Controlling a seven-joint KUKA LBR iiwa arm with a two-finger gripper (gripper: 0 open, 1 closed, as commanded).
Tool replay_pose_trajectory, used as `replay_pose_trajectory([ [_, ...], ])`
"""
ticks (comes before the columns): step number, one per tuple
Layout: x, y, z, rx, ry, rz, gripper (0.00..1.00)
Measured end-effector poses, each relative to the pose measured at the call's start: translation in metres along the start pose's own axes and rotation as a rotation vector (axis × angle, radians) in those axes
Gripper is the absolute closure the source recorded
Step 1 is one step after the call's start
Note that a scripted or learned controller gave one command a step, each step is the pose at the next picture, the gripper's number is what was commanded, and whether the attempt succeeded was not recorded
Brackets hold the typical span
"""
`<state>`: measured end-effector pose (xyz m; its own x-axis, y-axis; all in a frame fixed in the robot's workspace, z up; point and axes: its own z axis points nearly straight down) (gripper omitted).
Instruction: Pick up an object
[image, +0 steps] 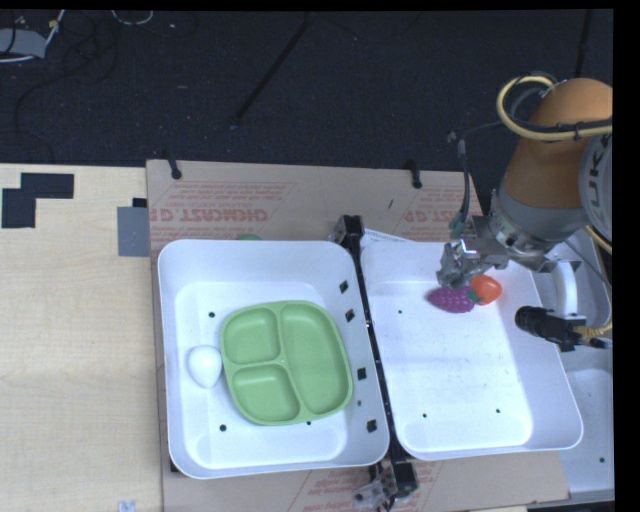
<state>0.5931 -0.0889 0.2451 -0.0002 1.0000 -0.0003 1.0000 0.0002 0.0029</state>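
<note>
- Jaws state: I cannot tell; my jaws sit low at the far end of the right shallow white bin, just above a purple knobbly grape-like toy.
- My grey arm with its orange band reaches in from the right, wrist tilted down towards the bin.
- A small orange-red round toy lies touching the purple one, just right of my jaws.
- In the left white bin rest a green three-compartment plastic plate and a white egg beside it.

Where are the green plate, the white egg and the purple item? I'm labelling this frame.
green plate (288, 362): camera view, on the ridge between its compartments.
white egg (205, 365): camera view, on its middle.
purple item (452, 299): camera view, on its middle, under the gripper.
</note>
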Motion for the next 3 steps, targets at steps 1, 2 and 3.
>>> replay_pose_trajectory([
  [1,0.043,-0.022,0.006,0.008,0.001,-0.001,1.0],
  [2,0.091,-0.033,0.019,0.008,0.002,-0.003,1.0],
  [3,0.139,-0.041,0.01,0.006,0.002,-0.003,1.0],
])
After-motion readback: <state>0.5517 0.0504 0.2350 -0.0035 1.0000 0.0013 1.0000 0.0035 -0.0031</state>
